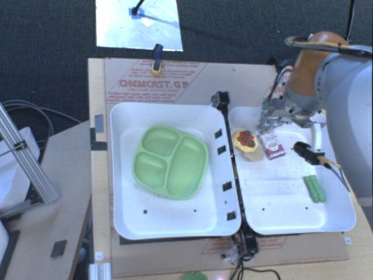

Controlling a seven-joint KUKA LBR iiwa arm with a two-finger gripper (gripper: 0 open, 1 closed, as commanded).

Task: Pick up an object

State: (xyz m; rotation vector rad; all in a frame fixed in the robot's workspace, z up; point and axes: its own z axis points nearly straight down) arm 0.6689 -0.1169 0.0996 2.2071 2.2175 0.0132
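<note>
In the right bin lie a yellow toy pastry with red topping, a small red-and-white packet beside it, and a green stick-shaped piece near the right wall. My gripper hangs at the back of the right bin, just above the packet and to the right of the pastry. Nothing is seen between its fingers. The left bin holds a light green divided plate.
A black hinge strip with clips runs between the two bins. A yellow-and-blue clamp sits on the cardboard behind the left bin. The front half of the right bin is bare white floor.
</note>
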